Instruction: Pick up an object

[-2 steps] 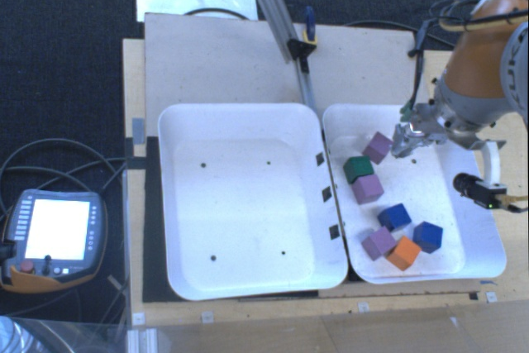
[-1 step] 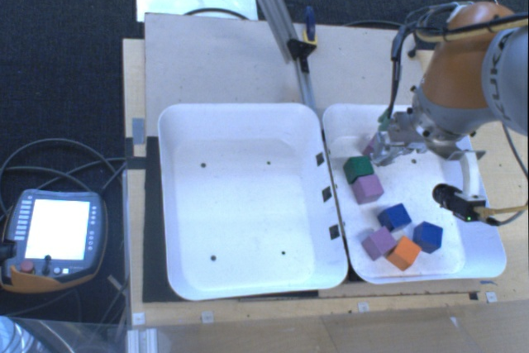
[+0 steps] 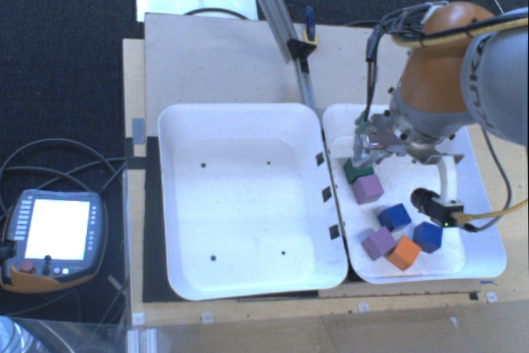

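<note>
The grey arm with its orange band point(image 3: 438, 62) reaches in from the right over the right-hand shallow white bin point(image 3: 488, 256). Its end effector point(image 3: 361, 159) is lowered at that bin's left side, directly above a small dark green block point(image 3: 355, 173), touching or nearly touching it; whether the block is grasped, or the end effector is clenched or released, cannot be told from this angle.

Just beside the green block, on its lower right, lies a light purple cube point(image 3: 368, 188). Nearer the front edge of the same bin sit a blue cube point(image 3: 395, 217), a second purple cube point(image 3: 379, 243), an orange cube point(image 3: 403, 253) and another blue cube point(image 3: 428, 236), grouped closely. A black cylindrical fitting point(image 3: 426, 202) hangs beside them.

The left-hand shallow white bin point(image 3: 248, 194) adjoins the right one on the pale surface point(image 3: 223, 54). A grey control pendant with a white screen point(image 3: 54, 240) rests to the far left.
</note>
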Robot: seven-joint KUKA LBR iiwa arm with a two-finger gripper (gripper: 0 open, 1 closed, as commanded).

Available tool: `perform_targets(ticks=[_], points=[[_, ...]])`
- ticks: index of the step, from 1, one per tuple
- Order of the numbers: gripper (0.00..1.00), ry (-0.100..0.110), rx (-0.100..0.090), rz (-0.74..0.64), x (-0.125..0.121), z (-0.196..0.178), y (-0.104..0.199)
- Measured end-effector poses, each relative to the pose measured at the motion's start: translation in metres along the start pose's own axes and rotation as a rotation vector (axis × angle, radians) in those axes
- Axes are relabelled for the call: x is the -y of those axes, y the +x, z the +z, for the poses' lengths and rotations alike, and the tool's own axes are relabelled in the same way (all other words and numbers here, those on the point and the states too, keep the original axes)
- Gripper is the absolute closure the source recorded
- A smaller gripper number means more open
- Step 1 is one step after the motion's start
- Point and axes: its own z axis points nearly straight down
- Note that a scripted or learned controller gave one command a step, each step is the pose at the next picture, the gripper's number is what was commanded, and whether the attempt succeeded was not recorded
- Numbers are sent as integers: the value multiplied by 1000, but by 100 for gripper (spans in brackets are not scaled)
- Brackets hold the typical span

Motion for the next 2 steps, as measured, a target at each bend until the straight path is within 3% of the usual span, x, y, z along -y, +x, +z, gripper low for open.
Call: perform_targets(ticks=[2], points=[[100, 0, 0, -2, 8, -8, 113]])
